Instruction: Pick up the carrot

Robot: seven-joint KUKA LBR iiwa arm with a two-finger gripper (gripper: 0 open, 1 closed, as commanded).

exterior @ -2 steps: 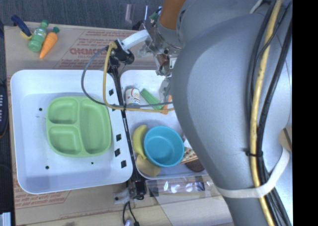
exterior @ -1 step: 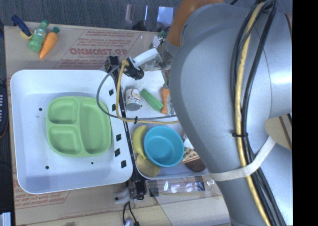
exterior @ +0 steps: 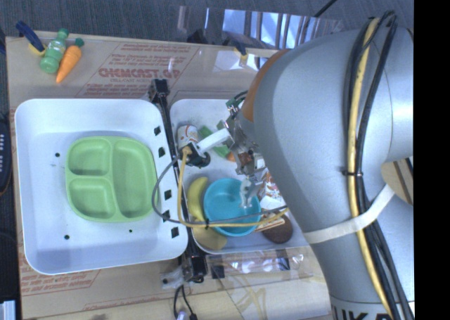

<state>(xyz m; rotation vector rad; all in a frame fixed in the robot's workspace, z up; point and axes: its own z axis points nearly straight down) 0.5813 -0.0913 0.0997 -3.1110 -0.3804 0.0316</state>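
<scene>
A carrot (exterior: 68, 63) lies on the desk (exterior: 126, 72) above the left bin (exterior: 28, 171). The hand (exterior: 252, 188) hangs over a blue bowl (exterior: 226, 206) in the right bin; its grip cannot be told.

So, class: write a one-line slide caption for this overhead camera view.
Grey arm lowers its gripper over a blue bowl in the right bin; the carrot lies outside, top left.

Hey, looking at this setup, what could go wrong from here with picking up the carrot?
1. The small orange carrot lies on the cardboard outside both bins, beside a green toy bottle, while the gripper hangs over the right bin; a grasp there would likely miss it.
2. The gripper is just above the blue bowl and yellow banana; descending might grab or bump those.
</scene>
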